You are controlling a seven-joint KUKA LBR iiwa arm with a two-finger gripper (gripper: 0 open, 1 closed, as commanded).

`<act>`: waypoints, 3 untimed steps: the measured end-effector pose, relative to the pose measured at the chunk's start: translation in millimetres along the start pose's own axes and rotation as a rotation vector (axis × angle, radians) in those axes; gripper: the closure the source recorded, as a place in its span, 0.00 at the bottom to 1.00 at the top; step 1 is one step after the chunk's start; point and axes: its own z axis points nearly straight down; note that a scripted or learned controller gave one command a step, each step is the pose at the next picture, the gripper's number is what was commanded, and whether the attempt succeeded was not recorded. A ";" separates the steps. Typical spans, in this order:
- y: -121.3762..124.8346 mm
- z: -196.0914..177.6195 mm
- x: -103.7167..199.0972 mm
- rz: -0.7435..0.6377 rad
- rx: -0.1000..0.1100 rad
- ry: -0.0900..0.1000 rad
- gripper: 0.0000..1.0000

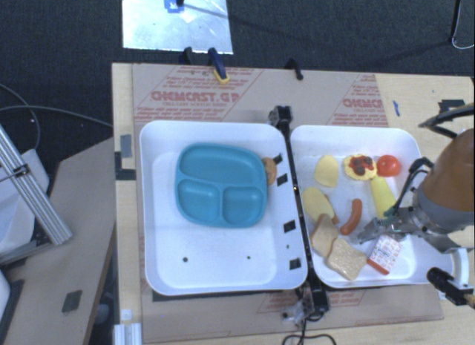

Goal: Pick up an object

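My wrist wears a broad, rounded orange band, dull and brownish in this light. Under it runs a smooth, curved grey collar. Thin black cables loop out from the band's side, and another arcs over its top. My pincer is a small cluster of silvery metal, angular and bright against the grey.

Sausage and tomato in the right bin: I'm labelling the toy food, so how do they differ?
The sausage is long and thin; the tomato is round. The sausage is a duller orange-red, the tomato brighter red. The sausage lies mid-bin at a slant, the tomato near the far wall. Both lie loose in the right bin.
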 end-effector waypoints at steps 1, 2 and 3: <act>5.0 -73.6 -21.9 -0.002 -0.020 -0.007 0.00; 4.2 -128.9 -23.6 -0.006 -0.020 -0.006 0.00; 3.8 -208.7 -13.2 -0.008 -0.024 -0.007 0.00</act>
